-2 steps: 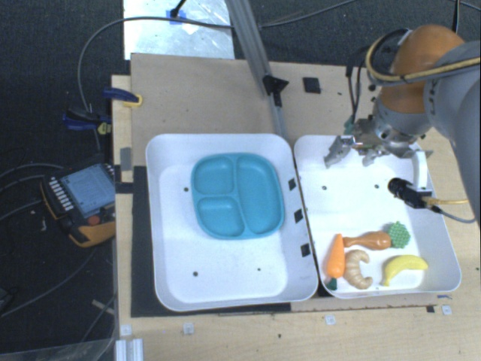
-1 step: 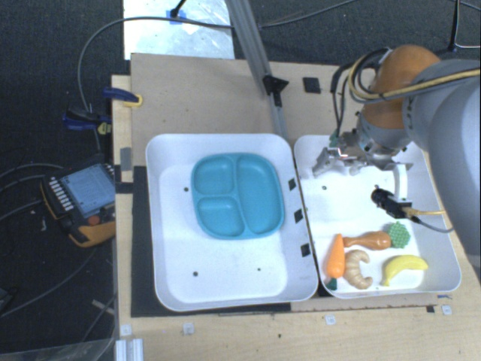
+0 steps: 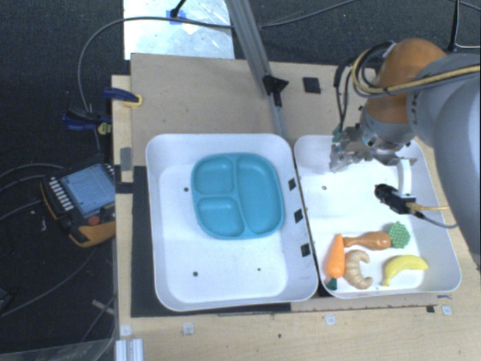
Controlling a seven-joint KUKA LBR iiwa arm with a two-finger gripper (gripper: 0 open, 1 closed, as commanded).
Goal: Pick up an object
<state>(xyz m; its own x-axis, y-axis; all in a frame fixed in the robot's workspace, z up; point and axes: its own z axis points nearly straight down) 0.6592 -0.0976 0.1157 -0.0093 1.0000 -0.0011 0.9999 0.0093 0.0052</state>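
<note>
We see the claw (image 3: 346, 156) hanging over the far end of the right bin (image 3: 352, 205), close to that bin's back left corner, and we cannot tell whether it is spread or pressed together; nothing shows in its grip. The things to pick all lie well apart from the claw, toward the near end of the same bin. An orange carrot (image 3: 336, 256) lies almost straight in front of the claw, by the bin's left wall. Just to the right of the carrot's top a brown drumstick (image 3: 369, 240) lies crosswise, and a green broccoli piece (image 3: 399, 235) touches its far end. In front of the drumstick a curled tan pastry (image 3: 359, 270) lies beside the carrot, and a yellow banana (image 3: 404, 267) lies further right, the thing farthest from the claw in this bin. Between the claw and this cluster the bin's floor is bare white. To the left of the claw, across the walls where the bins meet, the left bin (image 3: 218, 273) holds a blue divided plate (image 3: 237, 194), flat and about level with the claw or a little nearer to us. Both bins sit on a brown surface (image 3: 195, 89) that runs on behind the claw.
</note>
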